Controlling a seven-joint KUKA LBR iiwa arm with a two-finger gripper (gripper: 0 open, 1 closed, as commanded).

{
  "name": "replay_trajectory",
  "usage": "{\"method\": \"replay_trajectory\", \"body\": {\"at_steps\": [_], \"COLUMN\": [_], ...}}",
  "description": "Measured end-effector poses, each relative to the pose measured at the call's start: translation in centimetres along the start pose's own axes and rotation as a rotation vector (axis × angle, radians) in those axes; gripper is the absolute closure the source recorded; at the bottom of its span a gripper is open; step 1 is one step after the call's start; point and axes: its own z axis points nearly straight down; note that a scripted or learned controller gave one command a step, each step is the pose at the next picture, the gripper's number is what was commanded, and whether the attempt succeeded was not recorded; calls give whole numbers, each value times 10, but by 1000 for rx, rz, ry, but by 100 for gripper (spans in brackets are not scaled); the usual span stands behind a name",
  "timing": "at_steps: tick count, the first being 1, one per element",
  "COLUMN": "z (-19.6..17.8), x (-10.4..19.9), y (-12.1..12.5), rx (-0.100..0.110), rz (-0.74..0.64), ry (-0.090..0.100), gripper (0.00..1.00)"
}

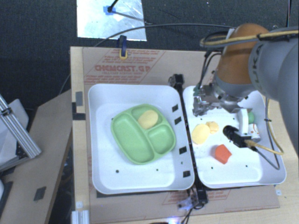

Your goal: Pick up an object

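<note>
Hand (202,105) over right bin (261,171), grip state unclear, cardboard (126,64) reads "CHEMCAST GP"

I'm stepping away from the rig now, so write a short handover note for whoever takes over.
Gripper: low over the right bin, near its upper left; nothing seen in it.
Right bin: yellow pieces, orange block, green item partly hidden behind the arm.
Left bin: green divided tray with a yellow piece in its top compartment.
Done: no pick visible.
Left: grasp and lift one object.
</note>
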Motion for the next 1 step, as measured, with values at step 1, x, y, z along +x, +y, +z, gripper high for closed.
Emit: {"method": "replay_trajectory", "body": {"at_steps": [1], "z": [-10], "x": [45], "y": [20], "rx": [-1], "rz": [1], "ry": [0], "gripper": [100]}}
